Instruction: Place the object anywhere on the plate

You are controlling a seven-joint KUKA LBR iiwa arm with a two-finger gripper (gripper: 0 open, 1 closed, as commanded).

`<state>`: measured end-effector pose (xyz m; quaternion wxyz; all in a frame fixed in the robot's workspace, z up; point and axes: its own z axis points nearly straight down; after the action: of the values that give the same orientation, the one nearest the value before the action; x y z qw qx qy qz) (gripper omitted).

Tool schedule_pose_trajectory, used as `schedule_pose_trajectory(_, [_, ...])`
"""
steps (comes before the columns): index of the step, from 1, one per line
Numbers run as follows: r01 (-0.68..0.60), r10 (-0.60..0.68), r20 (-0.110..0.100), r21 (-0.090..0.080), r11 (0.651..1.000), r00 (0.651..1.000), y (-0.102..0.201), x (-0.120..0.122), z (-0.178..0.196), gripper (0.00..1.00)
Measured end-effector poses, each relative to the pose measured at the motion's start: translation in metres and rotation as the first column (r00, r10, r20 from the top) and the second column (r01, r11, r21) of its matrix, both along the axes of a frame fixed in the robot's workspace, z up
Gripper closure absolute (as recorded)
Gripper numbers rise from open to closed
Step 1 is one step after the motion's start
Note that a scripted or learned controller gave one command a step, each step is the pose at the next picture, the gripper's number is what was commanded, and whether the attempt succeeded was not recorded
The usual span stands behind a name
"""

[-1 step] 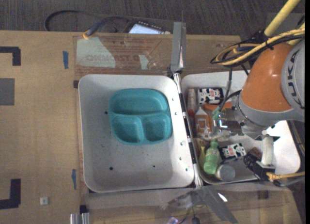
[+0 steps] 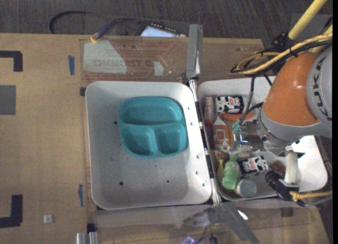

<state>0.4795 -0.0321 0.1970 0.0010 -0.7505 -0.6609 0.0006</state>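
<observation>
Bench: a tan board surface is seen, marked with black corner shapes and short strips of blue tape; two shallow white bins are carried side by side.

Left bin: the teal plate is held here, lying flat in the upper middle of the bin floor; a few small dark specks are scattered around it.

Plate: a teal tray with rounded corners is shown, divided into one long compartment at the top and two smaller ones below; nothing is seen lying in any compartment.

Right bin: a cluster of small objects is crowded along its left side, well apart from the plate and separated from it by the two bin walls.

Objects in the right bin: a black-and-white patterned carton is placed near the top, an orange packet below it, a second patterned carton lower still, a green bottle just beside that, and a grey can at the bottom.

Arm: the grey body with its orange band is extended in from the right, above the right bin.

Gripper: it is positioned over the object cluster; whether it is apart, together or clamped on anything cannot be told.
</observation>
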Motion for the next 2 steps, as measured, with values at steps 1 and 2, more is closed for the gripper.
schedule_pose_trajectory(1, [-0.231,0.231,-0.001,0.001,0.973,0.973,0.099,-0.001,-0.013,1.00])
schedule_pose_trajectory(2, [-0.499,0.499,0.002,-0.001,0.867,0.867,0.176,-0.001,-0.022,1.00])
